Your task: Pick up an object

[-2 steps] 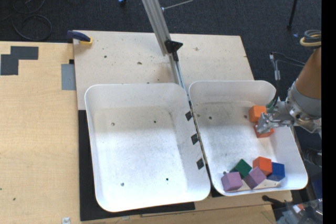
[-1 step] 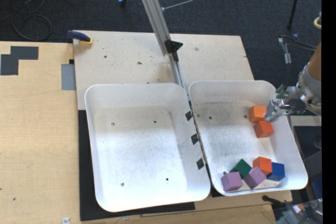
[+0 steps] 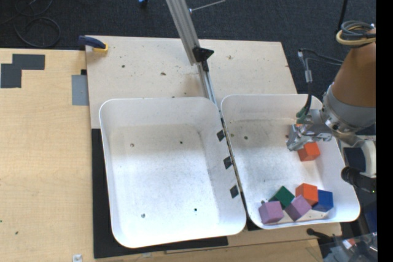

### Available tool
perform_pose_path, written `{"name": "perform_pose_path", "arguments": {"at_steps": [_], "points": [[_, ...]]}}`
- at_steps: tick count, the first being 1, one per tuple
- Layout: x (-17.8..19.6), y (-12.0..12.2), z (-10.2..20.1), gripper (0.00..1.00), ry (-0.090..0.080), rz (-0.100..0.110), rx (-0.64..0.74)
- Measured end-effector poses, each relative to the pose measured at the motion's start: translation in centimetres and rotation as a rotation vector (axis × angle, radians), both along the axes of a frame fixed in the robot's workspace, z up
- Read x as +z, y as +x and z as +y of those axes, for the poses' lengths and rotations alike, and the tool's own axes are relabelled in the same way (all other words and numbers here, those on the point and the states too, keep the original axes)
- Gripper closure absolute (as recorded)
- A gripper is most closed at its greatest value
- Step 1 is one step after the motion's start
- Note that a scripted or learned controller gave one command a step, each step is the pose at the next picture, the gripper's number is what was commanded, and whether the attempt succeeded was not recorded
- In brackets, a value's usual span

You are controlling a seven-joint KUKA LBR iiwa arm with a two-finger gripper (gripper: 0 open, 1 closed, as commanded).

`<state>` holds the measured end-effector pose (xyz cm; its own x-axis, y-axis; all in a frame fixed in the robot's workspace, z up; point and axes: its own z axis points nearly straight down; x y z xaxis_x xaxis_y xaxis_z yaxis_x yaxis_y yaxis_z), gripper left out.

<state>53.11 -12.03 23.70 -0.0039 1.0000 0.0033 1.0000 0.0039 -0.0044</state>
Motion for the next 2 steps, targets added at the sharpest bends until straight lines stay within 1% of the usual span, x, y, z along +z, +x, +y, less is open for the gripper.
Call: {"name": "perform_pose_path", "arguments": {"at_steps": [1, 2], "points": [[0.8, -0.7, 4.9, 1.00, 0.000, -0.001, 0.000], [-0.6, -1.3, 9.7, 1.00, -0.001, 0.001, 0.000]]}}
